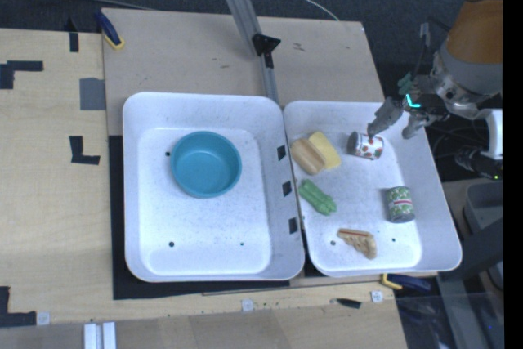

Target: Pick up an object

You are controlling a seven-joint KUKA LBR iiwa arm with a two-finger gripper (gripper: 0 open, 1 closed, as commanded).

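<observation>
Jaws of the gripper (398, 120) spread open, two dark fingers splayed with nothing between them, hanging over the upper right part of the right bin (425, 253). Just below and left of the jaws, a small can (367, 145) lying on its side, red and white, close to the nearer fingertip but apparently not touched. Further left of the jaws, a yellow block (324, 149) pressed against a tan bun (306, 157); below those, a green toy (317, 198). Straight down from the jaws, a green cup (399, 203); lower left of that, a tan wedge (358, 242). Far left of the jaws, in the left bin (155, 253), a blue bowl (206, 164).

Judging by this, hardly begun: nothing lifted, every object flat in its bin. Left to do: descend, close on one item, most likely the can, and raise it.

Hard to make out: height of the jaws above the bin floor, given the slanted view; whether the fingertip grazes the can; the can's print; the true nature of the wedge and the green toy. Arm cut off at the right edge beyond the orange band.
</observation>
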